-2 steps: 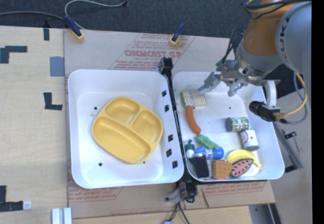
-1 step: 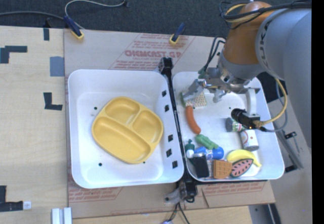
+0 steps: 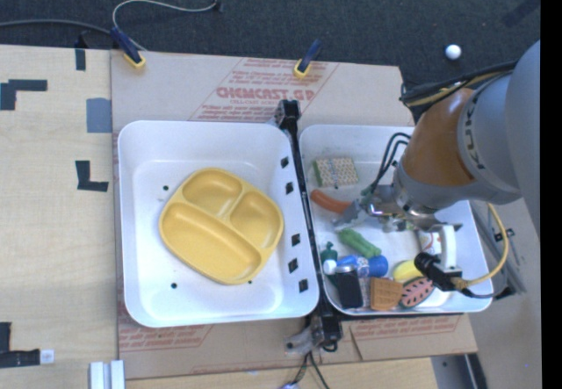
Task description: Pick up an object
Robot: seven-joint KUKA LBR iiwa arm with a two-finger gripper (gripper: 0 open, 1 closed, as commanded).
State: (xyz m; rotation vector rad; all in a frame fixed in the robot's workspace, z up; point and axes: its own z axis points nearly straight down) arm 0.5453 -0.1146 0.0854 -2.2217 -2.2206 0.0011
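Camera view: claw [image 3: 369, 210] low in right bin [image 3: 479, 242], near orange carrot [image 3: 330, 201]; finger state unclear.

The claw [image 3: 364, 207] is grey metal, on a grey arm [image 3: 500, 141] with an orange band [image 3: 436, 150]. Just left of the claw lies an orange-red stick [image 3: 328, 200]. Above and to its left is a pad [image 3: 336, 172] with green and white checks. Just below the claw lies a green thing [image 3: 359, 243]. Further below are a blue thing [image 3: 376, 266] and a yellow thing [image 3: 405, 270]. Far to the left, a yellow plate [image 3: 221, 224] lies in a white bin [image 3: 140, 220].
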